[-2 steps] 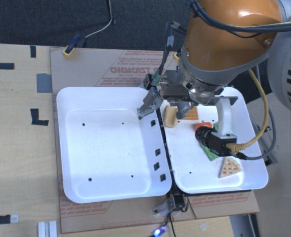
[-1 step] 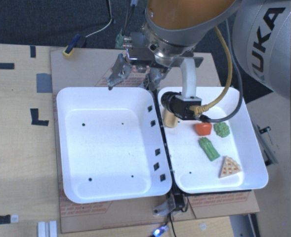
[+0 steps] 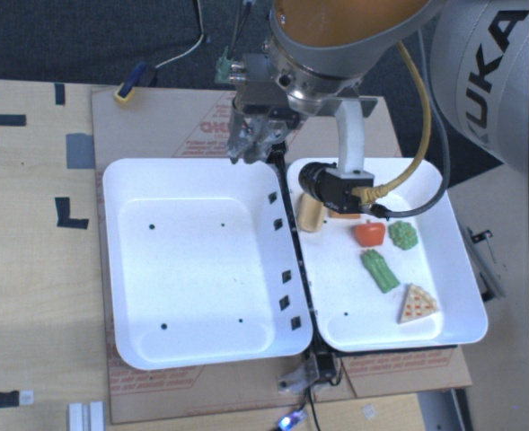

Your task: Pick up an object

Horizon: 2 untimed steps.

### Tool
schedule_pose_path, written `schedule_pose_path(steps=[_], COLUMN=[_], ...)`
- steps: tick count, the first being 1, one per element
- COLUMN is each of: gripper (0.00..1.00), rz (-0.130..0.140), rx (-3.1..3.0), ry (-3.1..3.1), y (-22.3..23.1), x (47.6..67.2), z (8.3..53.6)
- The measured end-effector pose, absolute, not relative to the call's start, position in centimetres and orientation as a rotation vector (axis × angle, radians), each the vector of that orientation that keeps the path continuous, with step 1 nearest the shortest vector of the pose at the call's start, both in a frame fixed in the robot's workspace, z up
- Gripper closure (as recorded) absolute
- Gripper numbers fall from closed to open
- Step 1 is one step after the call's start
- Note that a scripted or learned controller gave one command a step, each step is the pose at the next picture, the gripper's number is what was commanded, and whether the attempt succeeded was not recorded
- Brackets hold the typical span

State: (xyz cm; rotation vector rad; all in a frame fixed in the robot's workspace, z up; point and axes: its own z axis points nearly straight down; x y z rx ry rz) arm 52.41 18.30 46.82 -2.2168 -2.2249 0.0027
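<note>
Object to be picked: any of the small toy foods lying in the right bin, the left bin bearing no items on its white floor. From left to right, a tan cylinder rests near the right bin's top-left corner, just beside the divider between the bins; a red piece and a green bumpy piece sit near each other at mid-bin; a green elongated piece lies below them; a tan wedge lies toward the bottom-right corner. All are judged light, rigid and smooth, hence liable to slip or roll; the elongated piece and the wedge offer the best purchase, taken across their narrow width. The gripper hangs above the top edge of the bins, near their junction; whether the fingers are spread or pressed together cannot be told, as they are dark and blurred. A black fitting with a yellow cable partly covers the cylinder's upper end.
</note>
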Motion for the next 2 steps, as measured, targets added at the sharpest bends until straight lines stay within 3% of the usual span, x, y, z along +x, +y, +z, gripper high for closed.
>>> schedule_pose_path(steps=[1,2], gripper=[1.00,1.00], rz=[0.006,0.001], rx=[-2.228,-2.230], ry=[-2.216,-2.216], y=[11.8,4.8], x=[54.5,51.4], z=[45.7,47.5])
